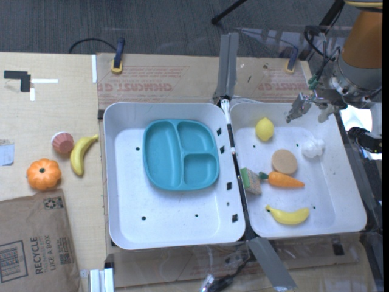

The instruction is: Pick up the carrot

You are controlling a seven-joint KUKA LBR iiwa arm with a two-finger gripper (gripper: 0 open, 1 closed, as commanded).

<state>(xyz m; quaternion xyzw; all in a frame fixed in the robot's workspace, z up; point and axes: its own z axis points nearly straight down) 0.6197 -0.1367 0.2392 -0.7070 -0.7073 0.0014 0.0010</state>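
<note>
The orange carrot [285, 180] lies flat in the right bin [340, 205], near its middle, green top pointing left. It is just below a tan round disc [284, 161]. My gripper [300, 109] hangs over the bin's far edge, up and to the right of the yellow lemon [264, 129]. It is well away from the carrot and nothing shows in its grasp. The arm with its orange band [364, 38] comes in from the upper right.
The right bin also holds a white lump [312, 148], a yellow banana [288, 215] and a green-and-tan item [250, 182] beside the carrot's top. A teal divided plate [181, 154] sits in the left bin [121, 212]. A pumpkin [44, 174], a banana [82, 154] and a pink item [62, 143] lie on the bench at left.
</note>
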